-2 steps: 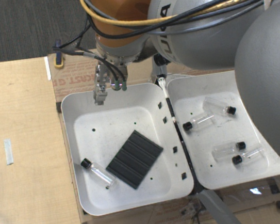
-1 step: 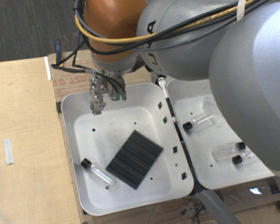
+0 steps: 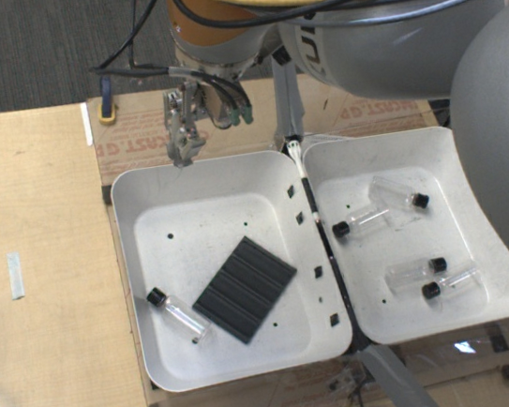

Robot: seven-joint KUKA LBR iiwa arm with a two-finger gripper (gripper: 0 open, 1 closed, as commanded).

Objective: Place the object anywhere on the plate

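One fixed camera looked down at a slant on the bench, near enough that the two bins took up most of the frame. The left bin [image 3: 135,263] and right bin [image 3: 483,211] lay below the gripper [image 3: 187,146], whose arm [image 3: 398,24] loomed large from the right.

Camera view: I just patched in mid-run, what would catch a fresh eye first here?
The big grey KUKA arm fills the top right, its gripper hanging over the left white bin's far rim. In that bin a dark ribbed square plate lies tilted like a diamond, with a clear black-capped vial beside it to its left. Four more clear vials lie scattered in the right white bin.
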